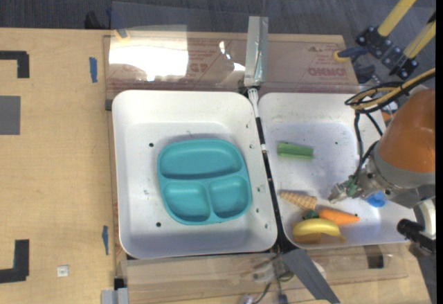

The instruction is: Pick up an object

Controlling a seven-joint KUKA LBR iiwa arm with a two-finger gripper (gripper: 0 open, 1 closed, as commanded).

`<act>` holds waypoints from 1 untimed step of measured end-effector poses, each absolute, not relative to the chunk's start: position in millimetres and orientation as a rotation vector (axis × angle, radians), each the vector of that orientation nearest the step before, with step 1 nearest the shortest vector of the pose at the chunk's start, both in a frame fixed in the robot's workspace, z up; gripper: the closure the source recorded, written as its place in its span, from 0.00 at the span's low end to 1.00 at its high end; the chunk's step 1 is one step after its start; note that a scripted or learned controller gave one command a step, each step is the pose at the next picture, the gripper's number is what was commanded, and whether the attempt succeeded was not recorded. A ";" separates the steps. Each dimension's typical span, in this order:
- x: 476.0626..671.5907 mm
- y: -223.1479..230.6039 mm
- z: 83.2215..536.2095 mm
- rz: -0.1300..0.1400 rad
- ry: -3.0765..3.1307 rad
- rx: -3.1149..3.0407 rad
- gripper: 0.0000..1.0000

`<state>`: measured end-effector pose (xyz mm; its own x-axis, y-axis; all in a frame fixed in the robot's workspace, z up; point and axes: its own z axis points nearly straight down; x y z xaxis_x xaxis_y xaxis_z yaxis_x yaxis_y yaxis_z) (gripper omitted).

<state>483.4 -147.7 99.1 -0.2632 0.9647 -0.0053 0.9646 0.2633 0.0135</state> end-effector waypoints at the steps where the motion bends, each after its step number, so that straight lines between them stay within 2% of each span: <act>1: 483.0 -147.7 98.5 0.011 2.488 1.900 0.00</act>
